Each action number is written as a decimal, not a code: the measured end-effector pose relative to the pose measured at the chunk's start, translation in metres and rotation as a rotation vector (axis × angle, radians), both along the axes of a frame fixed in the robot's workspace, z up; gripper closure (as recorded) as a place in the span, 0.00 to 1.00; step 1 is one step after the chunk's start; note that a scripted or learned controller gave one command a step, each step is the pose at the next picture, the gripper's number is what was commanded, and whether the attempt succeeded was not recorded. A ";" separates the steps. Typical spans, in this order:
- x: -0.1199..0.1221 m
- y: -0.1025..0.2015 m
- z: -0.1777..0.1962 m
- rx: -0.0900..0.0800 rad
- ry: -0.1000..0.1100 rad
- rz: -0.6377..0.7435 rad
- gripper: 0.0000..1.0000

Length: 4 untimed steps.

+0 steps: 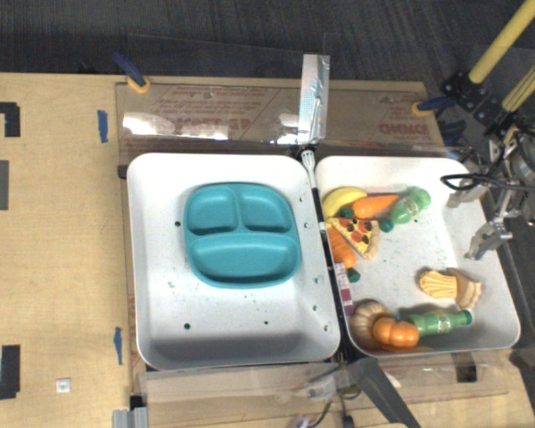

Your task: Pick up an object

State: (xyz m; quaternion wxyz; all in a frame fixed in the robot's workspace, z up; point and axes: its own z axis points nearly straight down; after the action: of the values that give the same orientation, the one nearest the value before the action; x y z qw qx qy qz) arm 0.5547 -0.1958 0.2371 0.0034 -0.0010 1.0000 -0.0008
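In the camera view two white bins stand side by side on the bench. The left bin holds a teal divided plate, lying flat near its middle. The right bin holds the toy food, which is what the task offers to pick. Against its left wall, touching one another, lie a banana, a carrot, a green bottle and a pizza slice. At the near rim a brown round piece, an orange fruit and a second green bottle lie close together. A tan shell-shaped pastry lies apart from the others, on bare bin floor. The gripper is at the right rim of this bin, but it is small and mixed with dark cables, so I cannot tell how it is set; nothing seems to be in it. I judge the step to be the beginning: no object is picked yet. The next move calls for choosing one target, probably the pastry because it has free space around it, bringing the gripper over it and then lowering straight.
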 end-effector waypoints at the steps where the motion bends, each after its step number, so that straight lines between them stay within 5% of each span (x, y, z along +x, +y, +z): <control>1: -0.047 -0.008 -0.140 -0.001 -0.004 -0.014 0.00; 2: -0.045 -0.006 -0.130 -0.003 -0.010 -0.011 1.00; 3: 0.018 -0.027 -0.146 -0.005 -0.009 0.337 1.00; 4: 0.013 0.010 -0.146 -0.008 -0.006 0.788 1.00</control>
State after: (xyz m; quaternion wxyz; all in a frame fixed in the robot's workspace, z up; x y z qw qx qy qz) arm 0.5674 -0.1859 0.0912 0.0065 -0.3848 0.9230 -0.0031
